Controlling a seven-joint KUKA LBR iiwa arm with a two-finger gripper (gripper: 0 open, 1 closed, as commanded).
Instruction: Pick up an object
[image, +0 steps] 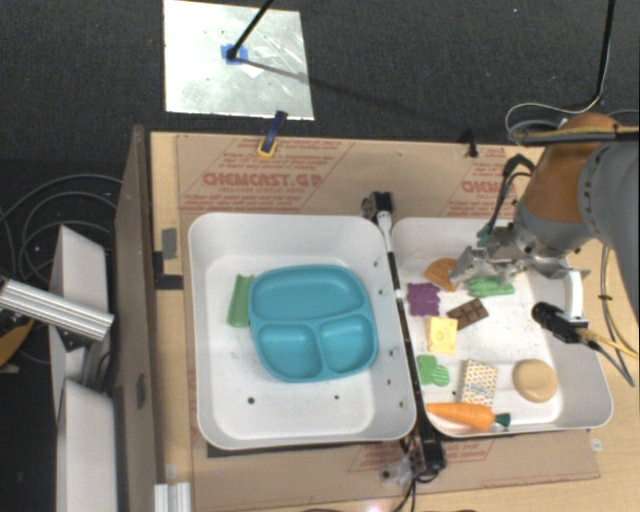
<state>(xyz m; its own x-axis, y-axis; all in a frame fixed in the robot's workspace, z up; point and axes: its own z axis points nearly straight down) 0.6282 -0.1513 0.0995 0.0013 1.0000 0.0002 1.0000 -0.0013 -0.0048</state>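
Gripper (487, 262) sits low in right bin (590, 400), upper part, over green piece (492, 288) w/ orange piece (439, 272) just left; grip state can't tell. Purple piece (423, 298), brown bar (466, 313), yellow block (442, 334), carrot (460, 415), tan bun (536, 381) lie below. Left bin (215, 400) has blue tray (312, 322).

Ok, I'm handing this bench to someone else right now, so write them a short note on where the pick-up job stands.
Gripper: low in the right white bin, over its upper part, beside the orange rounded piece and the green flat piece. Nothing seen between its fingers.
Also in that bin: purple piece, brown bar, yellow square, tan round bun, orange carrot.
Left white bin: blue divided plastic tray.
Done: no pick yet. Left: grasp and lift one object.
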